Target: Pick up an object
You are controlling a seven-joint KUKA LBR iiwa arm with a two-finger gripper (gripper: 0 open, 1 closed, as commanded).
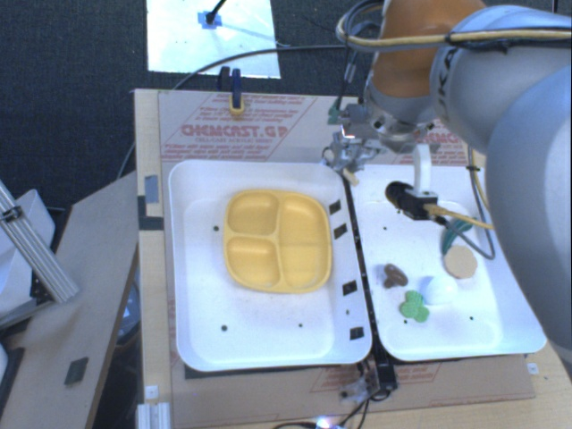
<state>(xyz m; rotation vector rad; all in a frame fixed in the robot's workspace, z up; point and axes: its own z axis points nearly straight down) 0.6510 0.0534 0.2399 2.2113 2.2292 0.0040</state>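
Nearest, at about seven o'clock in the right bin (487, 329), lies a small green piece (413, 307) with a lobed, leafy outline. Touching it at its two o'clock is a white ball (438, 290), smooth and rounded, sitting around six o'clock of the bin. At the green piece's eleven o'clock, a little apart from it, is a brown lump (394, 276), dark and knobbly, close to the divider between the bins. A tan disc (460, 263), flat and round like a biscuit, lies just beside the ball at its one o'clock, near the bin's middle. These four small things are the loose objects for picking, all in the nearer half of the right bin.

Farther over, the left bin (192, 275) holds a yellow plate (277, 239), square with rounded corners and split into four compartments, lying flat at the bin's centre.

Beyond that, the gripper (345, 157) hangs at eleven o'clock of the right bin, above the far end of the divider, well apart from the small things; whether it is parted or closed cannot be told, and nothing shows in its grasp
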